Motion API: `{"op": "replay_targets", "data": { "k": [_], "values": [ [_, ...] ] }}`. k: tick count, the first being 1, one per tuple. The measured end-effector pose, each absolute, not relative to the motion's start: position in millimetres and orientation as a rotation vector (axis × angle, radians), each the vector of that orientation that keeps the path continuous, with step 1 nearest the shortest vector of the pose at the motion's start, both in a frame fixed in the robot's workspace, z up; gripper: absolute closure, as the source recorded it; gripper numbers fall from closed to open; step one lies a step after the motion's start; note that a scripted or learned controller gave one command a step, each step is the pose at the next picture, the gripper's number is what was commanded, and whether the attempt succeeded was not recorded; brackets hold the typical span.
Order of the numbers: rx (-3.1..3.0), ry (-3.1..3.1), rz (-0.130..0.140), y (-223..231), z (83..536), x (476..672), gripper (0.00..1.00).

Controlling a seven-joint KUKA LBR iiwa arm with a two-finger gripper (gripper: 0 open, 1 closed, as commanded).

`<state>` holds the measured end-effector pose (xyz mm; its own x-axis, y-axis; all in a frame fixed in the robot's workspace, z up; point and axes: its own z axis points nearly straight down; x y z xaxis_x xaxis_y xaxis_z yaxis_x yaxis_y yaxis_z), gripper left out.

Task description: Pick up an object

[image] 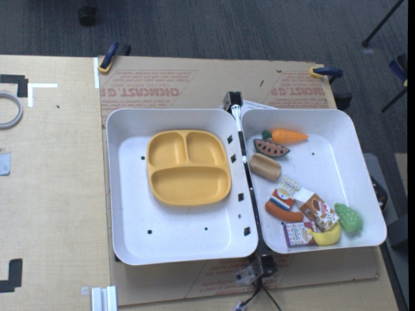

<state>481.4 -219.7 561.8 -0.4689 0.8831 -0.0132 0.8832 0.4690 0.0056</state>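
Carrot (289,135) lies apart near right bin's (363,173) far wall, probably light, stiff, slick plastic: grasp across its thick middle; gripper state unknowable.

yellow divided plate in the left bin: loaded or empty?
Empty. All three compartments of the yellow divided plastic plate show bare yellow.

- Left bin (130,238): white, dotted with small black marks.
- Divided plate (189,167): mustard yellow.
- Right bin (343,148): white.
- Carrot (288,135): orange with a green top.
- Watermelon slice (271,148): red, dark rind.
- Banana (326,235): yellow.
- Broccoli (350,219): green.
- Bench (52,193): pale tan.
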Motion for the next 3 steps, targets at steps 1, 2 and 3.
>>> {"op": "replay_targets", "data": {
  "k": [1, 2, 3],
  "values": [
    [1.607, 2.678, -0.004, -219.7, 571.5, 482.9, 1.00],
    [1.602, 2.675, -0.005, -219.8, 581.0, 484.5, 1.00],
    [1.597, 2.672, -0.005, -220.0, 590.5, 486.0, 1.00]
  ]
}}
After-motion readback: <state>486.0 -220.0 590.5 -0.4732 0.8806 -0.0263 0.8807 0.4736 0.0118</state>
